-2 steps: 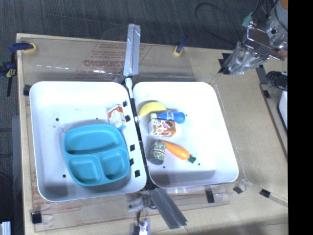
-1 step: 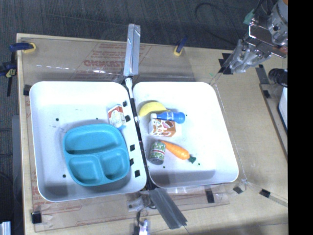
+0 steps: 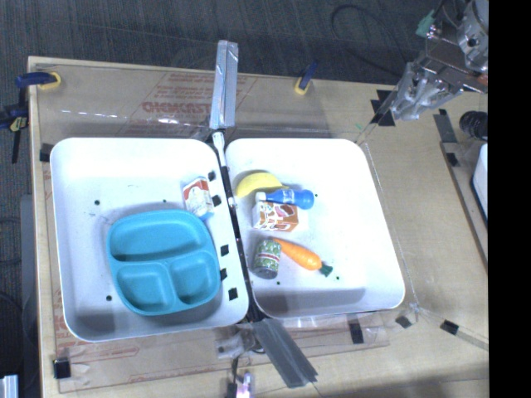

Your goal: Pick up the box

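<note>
Single fixed camera, mounted above bench (image 3: 431,247), looking down at slant. Far enough to take in both white bins whole: left bin (image 3: 79,222), right bin (image 3: 365,214), side by side mid-frame. Bench edges, clamps, dark floor (image 3: 124,15) along top. Arm (image 3: 452,48) entering at upper right corner.

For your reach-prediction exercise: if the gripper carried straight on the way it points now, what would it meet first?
The gripper points down-left toward the right bin; probably its far right rim first, not the box, though depth is unclear.
</note>
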`<state>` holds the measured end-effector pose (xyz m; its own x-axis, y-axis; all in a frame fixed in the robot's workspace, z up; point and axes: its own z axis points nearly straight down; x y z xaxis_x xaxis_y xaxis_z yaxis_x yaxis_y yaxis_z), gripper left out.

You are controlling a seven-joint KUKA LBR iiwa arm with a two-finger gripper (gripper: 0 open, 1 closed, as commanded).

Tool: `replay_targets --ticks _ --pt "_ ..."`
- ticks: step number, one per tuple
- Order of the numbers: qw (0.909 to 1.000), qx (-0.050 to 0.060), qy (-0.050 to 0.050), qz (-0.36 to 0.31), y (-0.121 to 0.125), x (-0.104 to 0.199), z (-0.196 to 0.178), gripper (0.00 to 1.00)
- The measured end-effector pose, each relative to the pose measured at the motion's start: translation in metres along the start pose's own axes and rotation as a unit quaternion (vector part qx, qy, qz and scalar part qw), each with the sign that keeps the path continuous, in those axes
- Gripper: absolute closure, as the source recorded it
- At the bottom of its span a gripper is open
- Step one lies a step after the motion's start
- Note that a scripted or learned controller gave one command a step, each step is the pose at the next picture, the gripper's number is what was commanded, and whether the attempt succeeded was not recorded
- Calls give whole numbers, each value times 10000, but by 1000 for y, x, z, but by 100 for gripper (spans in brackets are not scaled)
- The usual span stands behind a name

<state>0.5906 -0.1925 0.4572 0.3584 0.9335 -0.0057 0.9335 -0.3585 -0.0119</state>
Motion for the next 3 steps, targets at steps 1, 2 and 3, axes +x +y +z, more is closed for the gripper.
replay_targets --ticks 1,2,3 --pt "9960 -39 20 -898 15 28 36 100" --pt "9912 -49 31 1324 26 -3 14 100" --pt "9919 -27 27 1272 26 0 4 100"
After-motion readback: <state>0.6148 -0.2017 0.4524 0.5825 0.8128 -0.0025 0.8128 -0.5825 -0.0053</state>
